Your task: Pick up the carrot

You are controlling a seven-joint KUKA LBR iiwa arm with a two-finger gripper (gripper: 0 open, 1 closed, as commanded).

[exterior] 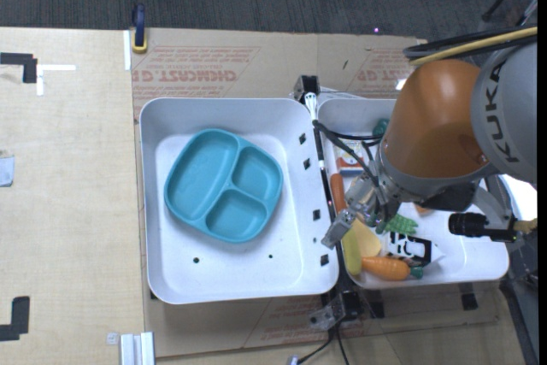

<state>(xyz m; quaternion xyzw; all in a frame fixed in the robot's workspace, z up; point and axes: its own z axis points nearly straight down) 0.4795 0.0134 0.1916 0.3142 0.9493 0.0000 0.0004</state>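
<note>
Cardboard covers the worktop (68, 184) under two white bins. My hand (346, 222) hangs over the right bin (479, 265); whether it is open or closed, I cannot tell. At its 4 o'clock lies the carrot (385, 267), untouched I think. Grasping and lifting are not yet done.

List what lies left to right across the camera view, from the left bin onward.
Left bin → blue divided plate → gripper → carrot → right bin.
</note>
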